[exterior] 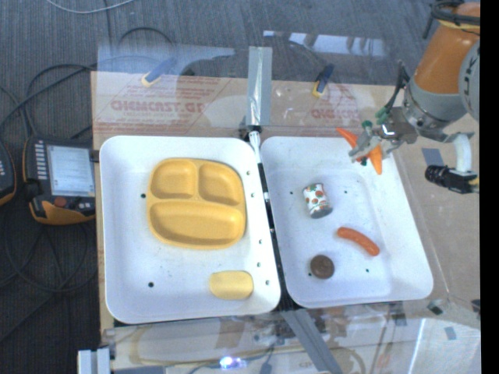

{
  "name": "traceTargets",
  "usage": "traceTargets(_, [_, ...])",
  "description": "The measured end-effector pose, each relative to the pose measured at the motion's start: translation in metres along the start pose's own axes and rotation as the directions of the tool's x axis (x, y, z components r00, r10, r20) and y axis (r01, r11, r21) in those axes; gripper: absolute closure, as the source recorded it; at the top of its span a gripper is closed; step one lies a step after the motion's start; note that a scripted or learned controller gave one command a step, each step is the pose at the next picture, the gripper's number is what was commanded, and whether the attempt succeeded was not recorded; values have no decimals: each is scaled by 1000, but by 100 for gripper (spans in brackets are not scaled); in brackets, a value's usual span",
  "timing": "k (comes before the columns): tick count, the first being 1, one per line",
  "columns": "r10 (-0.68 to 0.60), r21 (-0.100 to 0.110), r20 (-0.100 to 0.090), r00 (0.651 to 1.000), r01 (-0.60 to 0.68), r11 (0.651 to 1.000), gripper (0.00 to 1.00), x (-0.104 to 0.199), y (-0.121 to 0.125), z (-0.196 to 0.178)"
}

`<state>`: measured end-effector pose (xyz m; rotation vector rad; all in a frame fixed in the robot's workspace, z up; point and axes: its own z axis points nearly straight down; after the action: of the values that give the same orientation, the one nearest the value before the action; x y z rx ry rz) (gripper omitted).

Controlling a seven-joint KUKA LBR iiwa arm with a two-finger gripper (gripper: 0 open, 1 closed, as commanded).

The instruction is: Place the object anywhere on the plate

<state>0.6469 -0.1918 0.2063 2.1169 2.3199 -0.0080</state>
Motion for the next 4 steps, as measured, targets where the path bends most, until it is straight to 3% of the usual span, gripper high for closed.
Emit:
traceTargets(1, [-67,-2,-3,998,67,998,100,63,-1,75])
traceTargets(2, [-27,-1,-5,1000,27,1000,100,127,-35,23])
traceTargets(3, [-231,-2,-1,973,231,973,100,115,-29,-39])
traceTargets(4, [-361,-3,-4,933,361,933,100,198,-47,-14])
